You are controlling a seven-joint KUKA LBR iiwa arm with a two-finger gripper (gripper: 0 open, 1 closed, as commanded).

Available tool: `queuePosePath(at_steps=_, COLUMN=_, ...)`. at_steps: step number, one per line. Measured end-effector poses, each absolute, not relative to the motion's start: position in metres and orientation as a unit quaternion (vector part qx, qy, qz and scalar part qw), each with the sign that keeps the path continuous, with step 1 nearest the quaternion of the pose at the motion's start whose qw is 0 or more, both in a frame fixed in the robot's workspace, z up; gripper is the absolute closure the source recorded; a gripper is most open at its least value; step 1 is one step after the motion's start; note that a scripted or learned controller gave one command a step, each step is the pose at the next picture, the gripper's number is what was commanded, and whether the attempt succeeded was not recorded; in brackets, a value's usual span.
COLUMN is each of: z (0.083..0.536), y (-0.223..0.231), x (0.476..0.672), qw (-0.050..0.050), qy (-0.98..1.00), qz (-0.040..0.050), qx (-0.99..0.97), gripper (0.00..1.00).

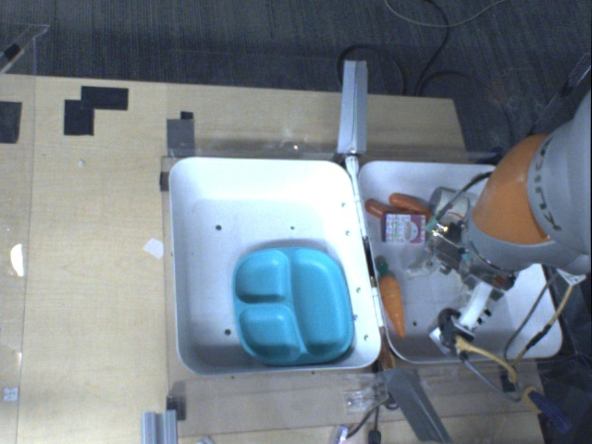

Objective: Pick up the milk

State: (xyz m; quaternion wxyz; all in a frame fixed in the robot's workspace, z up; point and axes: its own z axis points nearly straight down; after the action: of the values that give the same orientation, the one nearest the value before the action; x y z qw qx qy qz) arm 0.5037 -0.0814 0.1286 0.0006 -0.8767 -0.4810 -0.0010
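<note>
The milk, a small carton with a maroon-and-white face, lies in the right bin near its far left corner, just beside a hot dog on its far side. A carrot lies nearer the camera along the same bin's left wall, apart from the carton. My pincer hangs just to the right of the milk, under my wrist and its orange band; whether it is open or closed I cannot tell from this angle, and nothing is seen to be held in it. In the left bin rests a blue compartment tray, which plays no part here. Step in hand, as I judge it: the approach, with no grasp yet made. The next move calls for centring over the carton, clear of the hot dog, before descending.
</note>
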Motion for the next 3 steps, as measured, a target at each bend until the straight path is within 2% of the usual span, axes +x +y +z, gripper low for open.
queuePosePath(at_steps=1, z=0.139, y=-0.081, x=0.506, qw=-0.001, qy=-0.482, qz=-0.0035, qx=-0.876, gripper=1.00)
queuePosePath(at_steps=2, z=0.185, y=0.011, x=0.553, qw=0.000, qy=-0.415, qz=-0.0009, qx=-0.910, gripper=1.00)
queuePosePath(at_steps=3, z=0.205, y=0.086, x=0.522, qw=0.001, qy=-0.352, qz=-0.0010, qx=-0.936, gripper=1.00)
